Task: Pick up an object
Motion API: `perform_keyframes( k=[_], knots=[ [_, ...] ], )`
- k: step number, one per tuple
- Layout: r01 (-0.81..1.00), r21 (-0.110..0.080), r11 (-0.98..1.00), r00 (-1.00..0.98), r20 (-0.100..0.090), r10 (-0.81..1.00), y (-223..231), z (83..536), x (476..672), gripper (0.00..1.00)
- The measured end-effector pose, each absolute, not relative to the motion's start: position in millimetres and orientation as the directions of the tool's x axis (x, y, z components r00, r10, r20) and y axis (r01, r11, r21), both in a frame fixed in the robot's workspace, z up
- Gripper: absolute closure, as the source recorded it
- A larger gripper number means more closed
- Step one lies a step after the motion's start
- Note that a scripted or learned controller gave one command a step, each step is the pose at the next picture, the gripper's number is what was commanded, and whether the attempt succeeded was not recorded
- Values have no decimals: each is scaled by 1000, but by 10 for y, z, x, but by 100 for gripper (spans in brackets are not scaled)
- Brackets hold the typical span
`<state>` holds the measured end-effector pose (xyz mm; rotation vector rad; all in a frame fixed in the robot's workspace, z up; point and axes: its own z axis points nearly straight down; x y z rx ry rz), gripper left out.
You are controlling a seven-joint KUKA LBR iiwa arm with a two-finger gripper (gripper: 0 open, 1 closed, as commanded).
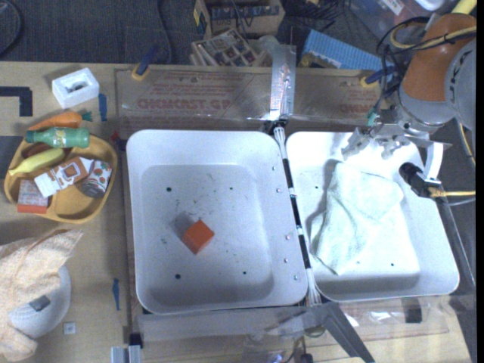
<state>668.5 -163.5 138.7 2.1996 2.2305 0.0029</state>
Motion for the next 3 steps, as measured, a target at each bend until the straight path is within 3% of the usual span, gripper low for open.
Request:
perform_keyframes(
  k=[1, 2, 3],
  knots=[
    [982, 6, 190, -190, -3, 982, -1262, 878, 6477, 0],
    [959, 5, 283, -283, -5, 959, -1019, 877, 6680, 0],
    [910, 5, 415, -415, -3, 910, -632, 1865, 6497, 0]
  ],
)
